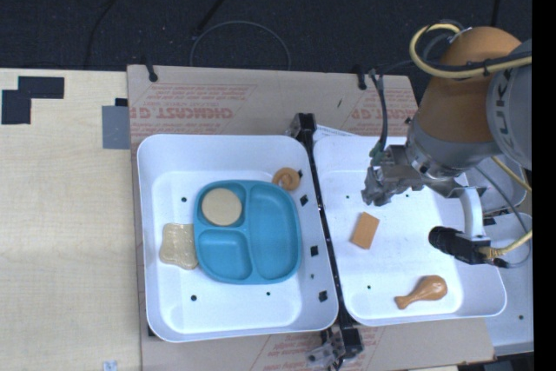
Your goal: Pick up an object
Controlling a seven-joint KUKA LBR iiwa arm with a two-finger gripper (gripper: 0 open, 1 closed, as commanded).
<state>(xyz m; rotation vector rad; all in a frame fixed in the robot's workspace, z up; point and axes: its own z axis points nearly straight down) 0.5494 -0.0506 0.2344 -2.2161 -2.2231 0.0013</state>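
End effector [379, 187] hovers over right bin [486, 308], just above-left of orange block [365, 231]; opening state: cannot tell. Nothing seen held. Suggest centring over block, aligning across its narrow sides, then descending straight.

Arm [469, 113] over rt bin [408, 308]; orange block [365, 231] below jaws.
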